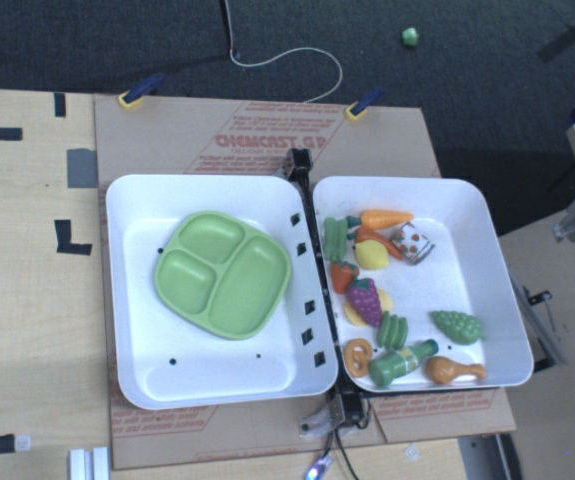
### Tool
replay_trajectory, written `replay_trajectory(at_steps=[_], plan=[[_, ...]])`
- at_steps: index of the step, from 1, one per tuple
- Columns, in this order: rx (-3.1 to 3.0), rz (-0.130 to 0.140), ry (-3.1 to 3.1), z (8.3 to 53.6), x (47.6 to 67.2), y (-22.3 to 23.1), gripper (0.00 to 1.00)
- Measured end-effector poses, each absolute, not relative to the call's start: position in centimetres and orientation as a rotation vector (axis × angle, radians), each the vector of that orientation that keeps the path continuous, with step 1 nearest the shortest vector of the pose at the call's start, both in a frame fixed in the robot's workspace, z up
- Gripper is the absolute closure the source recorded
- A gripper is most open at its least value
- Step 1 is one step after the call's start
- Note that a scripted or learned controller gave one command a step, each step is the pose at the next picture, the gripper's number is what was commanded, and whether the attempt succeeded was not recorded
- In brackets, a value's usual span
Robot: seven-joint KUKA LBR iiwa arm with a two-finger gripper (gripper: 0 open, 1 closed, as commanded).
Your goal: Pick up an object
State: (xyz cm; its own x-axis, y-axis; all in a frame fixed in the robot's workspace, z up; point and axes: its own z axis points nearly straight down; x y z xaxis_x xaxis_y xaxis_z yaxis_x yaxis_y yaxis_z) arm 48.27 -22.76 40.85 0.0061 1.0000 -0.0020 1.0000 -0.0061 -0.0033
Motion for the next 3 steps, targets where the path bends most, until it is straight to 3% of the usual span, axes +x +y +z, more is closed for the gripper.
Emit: replay_trajectory(at_steps=[1,2,3], plan=[[-2.222,-0.002,-2.227,45.3,48.4,-21.9,1.0],[-2.222,0.003,-2.222,44.3,48.4,-22.4,1.0],[-2.221,-0.001,-2.225,46.9,48.4,-22.4,1.0]])
